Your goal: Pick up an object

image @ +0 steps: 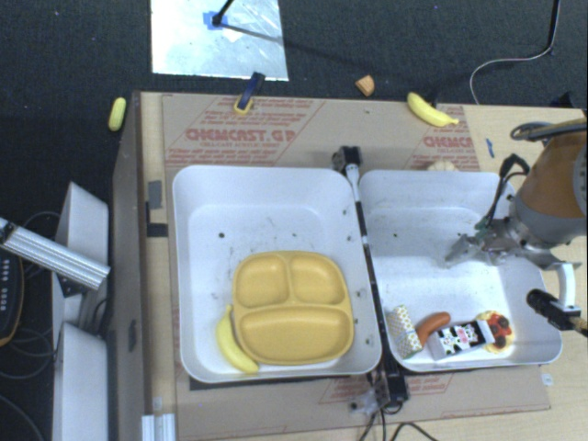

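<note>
Along the right bin's (432, 200) near edge, at 6 o'clock, lie a checkered block (403, 329), a sausage (433, 323), a black-and-white carton (457, 338) and a small red-and-yellow toy (496, 328). Reaching in from 3 o'clock, the hand (467, 248) hangs over that bin's middle; I cannot tell its state, and nothing shows in it. At 9 o'clock, the left bin (211, 200) holds a yellow divided plate (292, 306) with a banana (231, 343) touching its 8 o'clock rim.

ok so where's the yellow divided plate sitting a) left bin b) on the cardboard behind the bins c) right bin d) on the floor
a: the yellow divided plastic plate lies inside the left white bin, with a yellow banana tucked against its near-left edge.
</note>
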